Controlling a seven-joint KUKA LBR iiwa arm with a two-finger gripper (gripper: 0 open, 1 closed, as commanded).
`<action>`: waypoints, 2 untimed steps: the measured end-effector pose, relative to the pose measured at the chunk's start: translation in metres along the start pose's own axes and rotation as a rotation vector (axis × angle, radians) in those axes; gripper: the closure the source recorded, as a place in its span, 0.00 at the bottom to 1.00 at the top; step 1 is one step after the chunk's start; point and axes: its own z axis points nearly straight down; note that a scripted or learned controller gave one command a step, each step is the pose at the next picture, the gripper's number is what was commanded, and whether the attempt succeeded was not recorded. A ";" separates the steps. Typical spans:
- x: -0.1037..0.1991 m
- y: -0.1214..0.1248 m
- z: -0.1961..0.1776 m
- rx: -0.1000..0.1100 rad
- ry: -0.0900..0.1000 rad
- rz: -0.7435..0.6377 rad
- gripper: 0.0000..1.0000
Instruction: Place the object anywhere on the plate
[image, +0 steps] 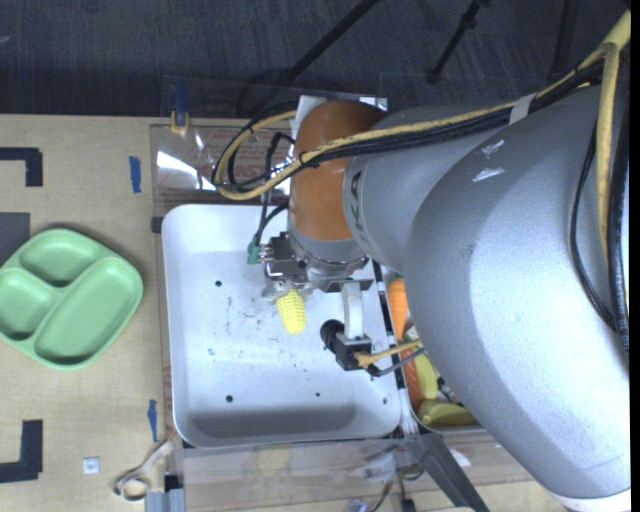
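Lying in one bin (200, 400): one yellow corn cob (292, 312); one green plate (68, 297)

A small yellow corn cob (292, 312) lies tilted in the white bin (210, 380), just below the gripper (290, 285); green three-compartment plate (68, 296) sits far off its left.

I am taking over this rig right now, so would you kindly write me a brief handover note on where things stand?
Hand: low over the left white bin, right above the yellow corn cob; its grip state cannot be read from this view.
Corn cob: inside that bin, near its upper middle, directly below the hand.
Green plate: on the bench to the left of the bin, three compartments, nothing on it.
Done: arm is at the cob.
Left: secure the cob, carry it left, set it on the plate.
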 end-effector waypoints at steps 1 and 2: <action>0.035 -0.010 0.063 -0.003 0.001 -0.016 1.00; 0.035 -0.011 0.063 -0.002 0.001 -0.016 0.00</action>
